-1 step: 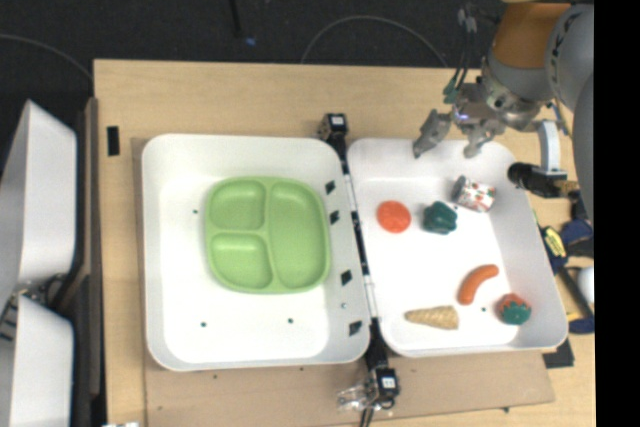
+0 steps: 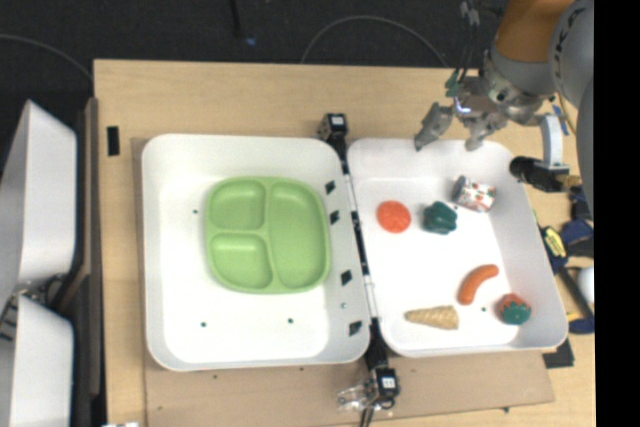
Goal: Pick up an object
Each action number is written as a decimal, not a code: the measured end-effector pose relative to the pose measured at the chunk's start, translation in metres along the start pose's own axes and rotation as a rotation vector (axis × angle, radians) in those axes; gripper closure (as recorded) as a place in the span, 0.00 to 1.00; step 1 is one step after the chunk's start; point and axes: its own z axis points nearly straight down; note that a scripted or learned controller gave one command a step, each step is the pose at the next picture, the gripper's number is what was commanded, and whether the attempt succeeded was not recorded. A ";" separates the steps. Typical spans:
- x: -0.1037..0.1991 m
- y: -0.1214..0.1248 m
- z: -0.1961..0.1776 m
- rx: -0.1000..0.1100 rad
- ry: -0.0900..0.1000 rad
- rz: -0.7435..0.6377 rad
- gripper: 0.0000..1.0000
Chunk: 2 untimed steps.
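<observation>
The bench is pale wood, and its right side is cut off by the frame edge. On it sit two shallow white bins, side by side and touching along a clipped seam. The left bin carries a green divided plate with three compartments, lying flat near its middle. The right bin holds the loose objects: an orange sausage shape toward the lower right, a tan cone lying on its side near the front wall, a round orange-red piece near the seam, a dark green lump just beside it, a small silver-and-red item too blurred to identify, and a green-and-red piece in the front right corner. The grey arm with its orange band is partly cropped at the right. The tool hangs over the right bin's far rim, fingers spread apart with nothing between them.
</observation>
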 end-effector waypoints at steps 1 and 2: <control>0.006 -0.003 0.059 0.004 -0.002 -0.004 0.00; 0.004 -0.004 0.112 0.004 -0.002 -0.003 0.00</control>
